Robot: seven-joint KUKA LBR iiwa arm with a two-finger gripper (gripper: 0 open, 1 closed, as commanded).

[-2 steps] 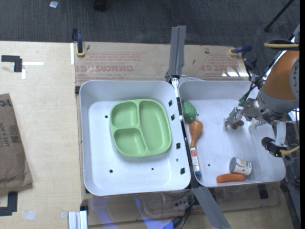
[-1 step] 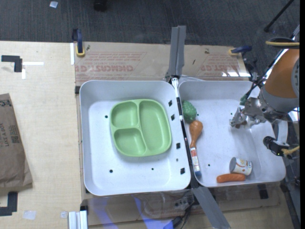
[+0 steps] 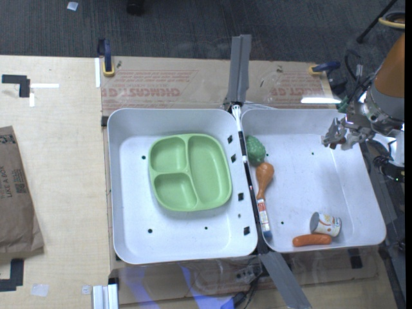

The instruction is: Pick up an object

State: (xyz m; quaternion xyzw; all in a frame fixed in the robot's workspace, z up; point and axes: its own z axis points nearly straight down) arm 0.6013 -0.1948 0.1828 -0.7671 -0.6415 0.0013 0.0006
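Gripper (image 3: 341,136): at the far right rim of the right bin, above its upper right corner; whether it is open or closed cannot be told from this slanted look, and nothing shows between its tips.
Arm (image 3: 391,82): comes in from the right, orange band above the wrist, cables beside it.
Bench (image 3: 51,192): pale wood, with a brown paper bag (image 3: 16,192) lying at the left edge.
Left bin (image 3: 122,192): white and shallow, touching the right bin along a shared middle edge.
Right bin (image 3: 341,192): white, holds all the small things.
Tray (image 3: 190,171): green, three compartments, lying flat in the middle of the left bin.
Green lump (image 3: 255,149): against the right bin's left wall, near its top.
Drumstick (image 3: 264,176): orange toy, just below the green lump, close to the same wall.
Tube (image 3: 263,216): thin white stick lying along the left wall, below the drumstick.
Cup (image 3: 326,224): small, white, tipped on its side near the bin's front right.
Sausage (image 3: 311,240): orange, lying just below the cup, close to the front rim, well apart from the gripper.
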